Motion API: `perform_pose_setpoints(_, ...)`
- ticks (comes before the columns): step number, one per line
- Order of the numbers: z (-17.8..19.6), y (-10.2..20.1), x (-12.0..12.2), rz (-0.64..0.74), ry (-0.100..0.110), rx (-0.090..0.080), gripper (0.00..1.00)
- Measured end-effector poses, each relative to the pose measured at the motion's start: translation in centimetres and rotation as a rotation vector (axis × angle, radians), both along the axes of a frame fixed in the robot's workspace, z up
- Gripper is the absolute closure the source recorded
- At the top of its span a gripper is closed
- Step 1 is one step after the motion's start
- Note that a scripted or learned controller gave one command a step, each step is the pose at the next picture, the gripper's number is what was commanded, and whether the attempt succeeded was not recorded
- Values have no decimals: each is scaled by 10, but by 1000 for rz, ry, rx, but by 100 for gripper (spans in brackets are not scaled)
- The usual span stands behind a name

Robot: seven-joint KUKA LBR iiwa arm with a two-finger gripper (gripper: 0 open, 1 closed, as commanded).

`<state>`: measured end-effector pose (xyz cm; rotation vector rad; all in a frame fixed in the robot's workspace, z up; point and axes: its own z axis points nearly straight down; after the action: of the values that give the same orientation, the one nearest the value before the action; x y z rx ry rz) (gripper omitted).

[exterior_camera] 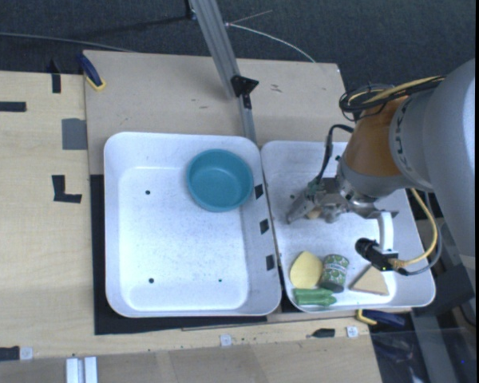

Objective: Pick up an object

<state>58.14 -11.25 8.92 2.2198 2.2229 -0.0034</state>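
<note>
My gripper (305,206) hangs low over the middle of the right bin (287,159), pointing left toward the divider. Nothing shows in its grasp. Near that bin's front edge lie a yellow rounded piece (305,269), a small dark green can (334,272), a green bean-like stick (314,297) and a tan wedge (372,282). These sit a little in front of the gripper. In the left bin (136,238), a blue bowl (219,179) stands at the back right corner.
A grey metal pole (220,45) slants down from the back to the gap between the bins. The arm's orange band and grey body (399,150) cover the right bin's far right side. A black cable (383,255) loops near the tan wedge.
</note>
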Motion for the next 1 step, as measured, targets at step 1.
perform_pose_setpoints(1, 12, -1, 1, 0, -5, -3, 100)
